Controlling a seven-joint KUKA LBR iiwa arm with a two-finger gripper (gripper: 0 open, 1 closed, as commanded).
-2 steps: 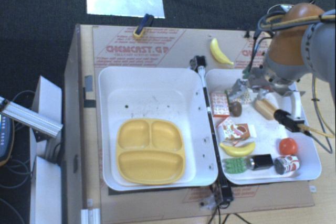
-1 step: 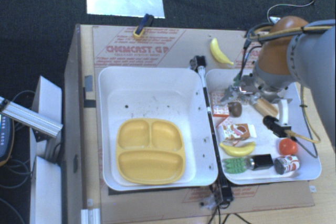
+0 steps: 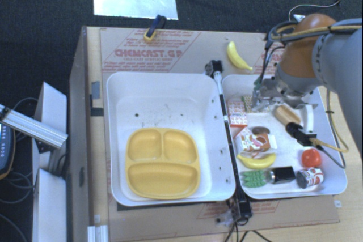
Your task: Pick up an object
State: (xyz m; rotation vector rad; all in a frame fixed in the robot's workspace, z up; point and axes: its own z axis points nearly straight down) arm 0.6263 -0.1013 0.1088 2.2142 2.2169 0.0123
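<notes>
**Arm low over the crowded right bin, nothing lifted yet**

The left bin [image 3: 170,93] carries a yellow divided tray [image 3: 163,162] at about its 6 o'clock, lying flat, open side up. It looks parked there as a place to receive things, not as something to grab.

Beyond the divider, the right bin [image 3: 334,178] holds the pickable clutter, bunched towards 6 o'clock, probably from being dropped in loosely. A printed packet [image 3: 255,140] lies at mid-bin with a small banana [image 3: 257,161] touching its 6 o'clock edge. Below them lie a green piece [image 3: 253,178] and a dark cylinder [image 3: 282,174]. At 5 o'clock, a red ball [image 3: 311,157] sits just above a can [image 3: 309,178].

A second banana [image 3: 239,57] lies outside on the bench at 12 o'clock, likely out of play.

The gripper [image 3: 265,98] hangs at the right bin's 11 o'clock, over small printed cards [image 3: 237,113], presumably the nearest target. How wide the claw stands I cannot tell; the wrist hides it.
</notes>
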